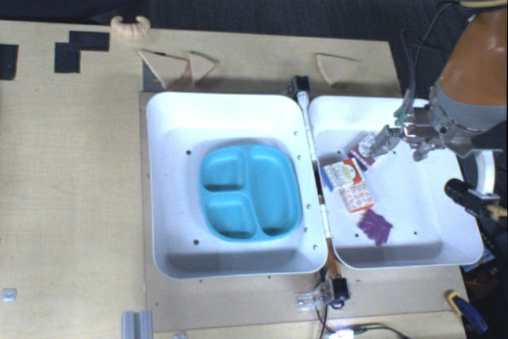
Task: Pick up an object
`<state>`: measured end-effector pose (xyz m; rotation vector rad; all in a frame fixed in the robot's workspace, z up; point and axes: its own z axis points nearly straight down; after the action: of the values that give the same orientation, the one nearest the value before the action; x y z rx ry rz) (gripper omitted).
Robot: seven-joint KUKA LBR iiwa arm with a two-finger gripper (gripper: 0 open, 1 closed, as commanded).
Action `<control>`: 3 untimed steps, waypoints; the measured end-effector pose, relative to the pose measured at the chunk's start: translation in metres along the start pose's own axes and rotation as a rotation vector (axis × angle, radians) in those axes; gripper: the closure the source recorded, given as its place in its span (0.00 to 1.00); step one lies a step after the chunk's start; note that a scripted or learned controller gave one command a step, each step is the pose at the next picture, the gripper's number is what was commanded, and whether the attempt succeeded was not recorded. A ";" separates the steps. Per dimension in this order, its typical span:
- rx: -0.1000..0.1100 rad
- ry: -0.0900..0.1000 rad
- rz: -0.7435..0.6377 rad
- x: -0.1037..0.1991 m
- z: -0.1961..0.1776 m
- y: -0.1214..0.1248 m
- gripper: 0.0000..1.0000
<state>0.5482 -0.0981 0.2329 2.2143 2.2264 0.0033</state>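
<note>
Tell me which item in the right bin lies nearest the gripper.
The red-and-white packet lies nearest the gripper; the purple piece lies farther, toward the bin's front.

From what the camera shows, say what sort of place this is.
Probably a robotics lab's grasping test bench: two white bins on a plywood bench, a robot arm reaching in, and loose cables below.

Print on the snack packet [349, 180] — too blurred to read.
</note>
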 end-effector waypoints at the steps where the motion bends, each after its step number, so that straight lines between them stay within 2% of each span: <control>1: -0.009 -0.003 0.003 -0.044 0.131 -0.005 0.00; 2: -0.018 -0.004 0.006 -0.015 0.142 -0.056 0.00; 3: -0.023 -0.001 0.003 -0.013 0.131 -0.053 1.00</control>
<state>0.4953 -0.1118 0.1019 2.2060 2.2109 0.0269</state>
